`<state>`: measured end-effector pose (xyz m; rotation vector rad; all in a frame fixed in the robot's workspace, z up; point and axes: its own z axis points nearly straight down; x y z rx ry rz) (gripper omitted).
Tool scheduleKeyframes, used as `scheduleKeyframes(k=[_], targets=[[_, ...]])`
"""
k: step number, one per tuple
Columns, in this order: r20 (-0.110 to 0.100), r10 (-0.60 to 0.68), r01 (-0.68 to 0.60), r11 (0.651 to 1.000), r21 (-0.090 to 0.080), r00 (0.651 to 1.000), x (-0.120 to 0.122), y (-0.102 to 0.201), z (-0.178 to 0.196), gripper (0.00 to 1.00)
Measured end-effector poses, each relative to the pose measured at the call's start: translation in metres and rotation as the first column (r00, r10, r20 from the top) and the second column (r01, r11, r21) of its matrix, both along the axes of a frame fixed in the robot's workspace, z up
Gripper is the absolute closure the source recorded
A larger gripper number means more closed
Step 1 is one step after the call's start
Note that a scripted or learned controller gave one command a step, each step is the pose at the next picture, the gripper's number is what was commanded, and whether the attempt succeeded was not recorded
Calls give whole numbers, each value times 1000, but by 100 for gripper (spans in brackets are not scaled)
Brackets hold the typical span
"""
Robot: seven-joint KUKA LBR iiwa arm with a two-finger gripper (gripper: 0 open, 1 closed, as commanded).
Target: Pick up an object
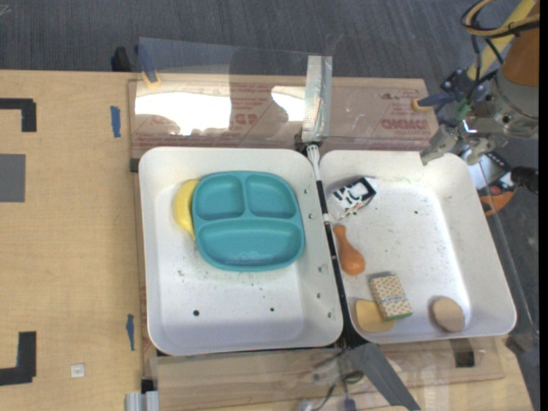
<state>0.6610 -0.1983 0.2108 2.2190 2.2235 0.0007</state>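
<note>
- The two-finger gripper is hanging at the far right corner of the right-hand shallow white bin, just over its rim; its metal parts are blurring into cables and glare there, so I cannot tell how its jaws are standing or whether anything is sitting between them.
- The grey arm is reaching in from the right, its upper part being cut off by the picture's edge, with yellow cable looping above it.
- Inside the same bin, a small black-and-white printed packet is lying near the far left corner, too small to read.
- An orange spoon-shaped piece is lying along the left wall.
- A patterned yellow block is resting partly on a flat tan disc, hiding some of it.
- A beige egg-shaped object is sitting near the front right corner.
- In the left-hand white bin, a teal three-compartment plastic plate is covering most of a yellow object, leaving just a sliver showing.
</note>
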Motion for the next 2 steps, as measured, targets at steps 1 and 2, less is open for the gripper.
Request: scheduleKeyframes(k=[1,2], targets=[[12,82,-82,997,-6,997,-8,52,-92,0],[47,259,-258,966,-23,965,-39,92,-102,0]])
